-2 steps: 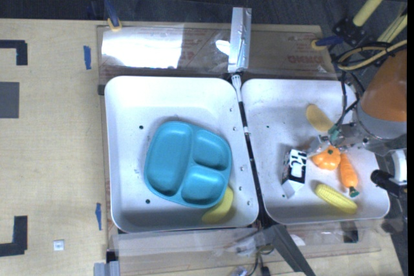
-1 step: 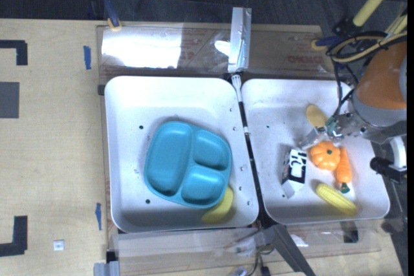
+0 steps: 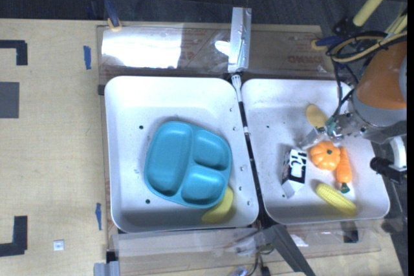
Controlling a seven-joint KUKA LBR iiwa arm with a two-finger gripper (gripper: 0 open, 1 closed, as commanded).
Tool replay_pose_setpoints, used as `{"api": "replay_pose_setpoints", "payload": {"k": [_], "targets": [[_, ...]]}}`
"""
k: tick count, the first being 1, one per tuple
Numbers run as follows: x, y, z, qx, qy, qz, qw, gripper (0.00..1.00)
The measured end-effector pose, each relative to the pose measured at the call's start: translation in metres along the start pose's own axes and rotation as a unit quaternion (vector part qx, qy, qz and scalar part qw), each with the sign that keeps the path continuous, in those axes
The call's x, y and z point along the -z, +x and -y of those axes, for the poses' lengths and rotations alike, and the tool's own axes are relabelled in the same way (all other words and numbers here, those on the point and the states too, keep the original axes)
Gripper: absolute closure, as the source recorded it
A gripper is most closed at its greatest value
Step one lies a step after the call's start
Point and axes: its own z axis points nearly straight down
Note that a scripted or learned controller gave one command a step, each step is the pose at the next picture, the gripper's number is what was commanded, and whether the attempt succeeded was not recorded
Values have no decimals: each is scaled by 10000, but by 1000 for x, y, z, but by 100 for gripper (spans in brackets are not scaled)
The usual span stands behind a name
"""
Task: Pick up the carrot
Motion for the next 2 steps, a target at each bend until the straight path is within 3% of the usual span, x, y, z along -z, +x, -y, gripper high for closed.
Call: {"api": "replay_pose_setpoints", "payload": {"k": [1, 2], "targets": [[1, 13, 73, -804, 5, -31, 9968, 0], [11, 11, 72, -816, -24, 1, 9967, 100]]}}
